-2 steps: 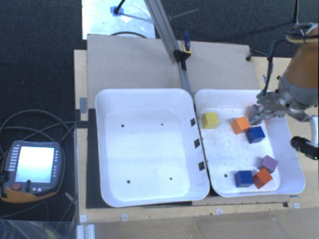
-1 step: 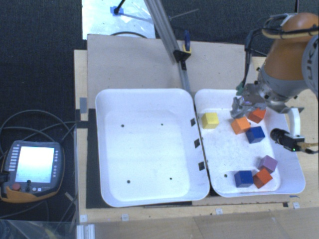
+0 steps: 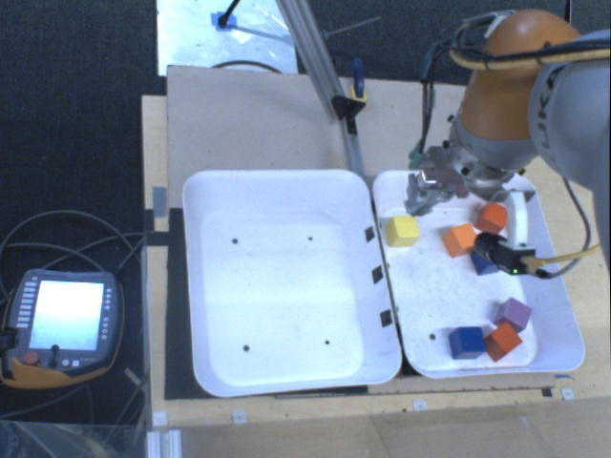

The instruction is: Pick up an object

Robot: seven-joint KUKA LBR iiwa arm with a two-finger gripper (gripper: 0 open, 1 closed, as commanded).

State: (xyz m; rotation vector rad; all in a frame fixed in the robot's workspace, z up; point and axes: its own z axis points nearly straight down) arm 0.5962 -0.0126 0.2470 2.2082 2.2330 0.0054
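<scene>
White bins (image 3: 286,184) on a beige bench (image 3: 248,113) (dark carpet (image 3: 67,84) around).

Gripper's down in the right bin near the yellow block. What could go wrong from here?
The gripper sits above and to the right of the yellow block, not over it, so a closing grasp may miss. The orange block and red block crowd the wrist and may get shoved. The bin's left wall is close beside the yellow block.

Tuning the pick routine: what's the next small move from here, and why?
Probably drop the pincer slightly down and toward the yellow cube-shaped block. The pincer hangs just above that block in the right white bin, nothing shows between its fingers, and the block sits apart from the others.
</scene>
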